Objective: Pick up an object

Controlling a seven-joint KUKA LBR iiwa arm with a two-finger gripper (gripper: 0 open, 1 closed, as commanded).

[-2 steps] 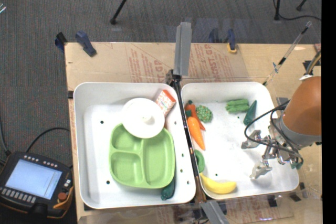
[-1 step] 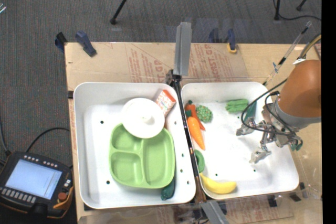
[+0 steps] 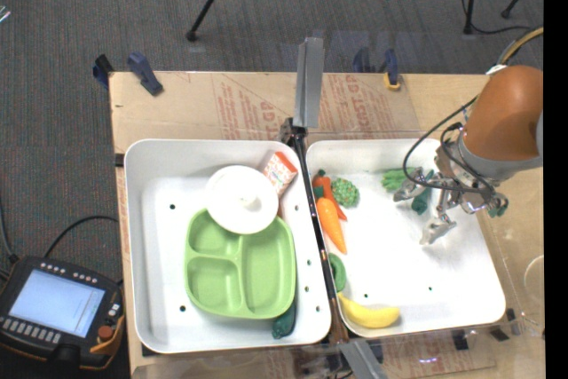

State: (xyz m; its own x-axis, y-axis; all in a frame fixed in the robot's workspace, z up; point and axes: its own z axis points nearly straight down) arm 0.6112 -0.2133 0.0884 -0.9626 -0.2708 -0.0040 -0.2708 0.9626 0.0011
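Object choice is mine to make: nearest my hand [image 3: 441, 213] lie two small green pieces, one [image 3: 393, 180] near the right bin's [image 3: 497, 297] far wall and a darker one [image 3: 419, 203] just beside my wrist. A carrot [image 3: 331, 223], a broccoli [image 3: 344, 192] and a red bit hug the divider, and a banana [image 3: 370, 312] lies near the front rim. Whether my hand is open or closed I cannot tell from here, and I see nothing held in it. I hover over bare white floor in the right half of the bin, so dropping straight down would likely close on nothing. Reaching for the dark green piece risks nudging it aside, since it sits so close under my wrist. The carrot group is packed against the wall, leaving little space to get around it on that side. The middle of the bin is open, so I have free travel toward the banana, which lies well apart from the rest. The left bin [image 3: 142, 191] with its green tray [image 3: 240, 275] and white bowl [image 3: 242, 200] is farther off.
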